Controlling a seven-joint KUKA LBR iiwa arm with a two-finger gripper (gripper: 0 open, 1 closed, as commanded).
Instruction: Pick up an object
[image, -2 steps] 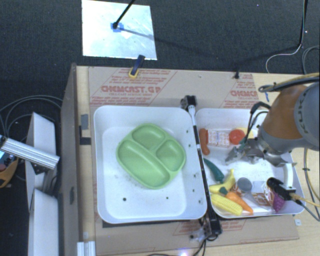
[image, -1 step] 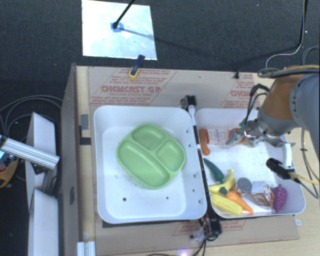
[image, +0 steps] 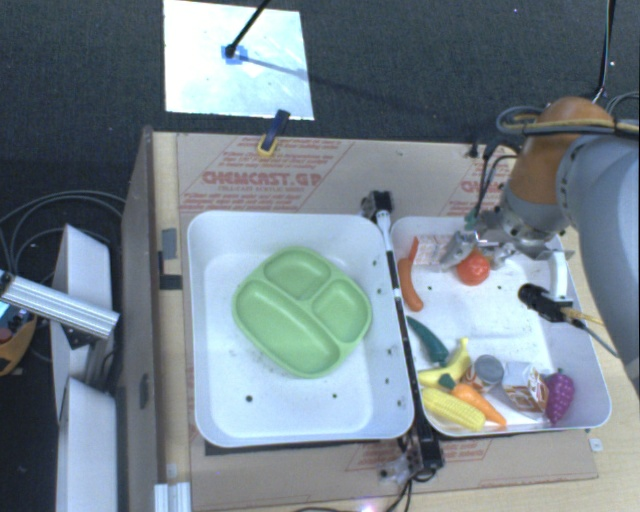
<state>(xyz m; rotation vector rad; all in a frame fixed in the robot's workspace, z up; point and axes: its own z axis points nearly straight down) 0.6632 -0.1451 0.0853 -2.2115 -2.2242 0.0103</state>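
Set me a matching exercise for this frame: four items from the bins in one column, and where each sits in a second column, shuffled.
Items:
1. green divided plate
2. tomato
3. purple eggplant
4. corn cob

Places:
A. right bin, near-right corner
B. left bin, middle
C. right bin, near-left corner
D. right bin, far side, at the gripper

Pairs: 1-B, 2-D, 3-A, 4-C

Grey arm entering from the right, orange band above wrist, gripper pointing down
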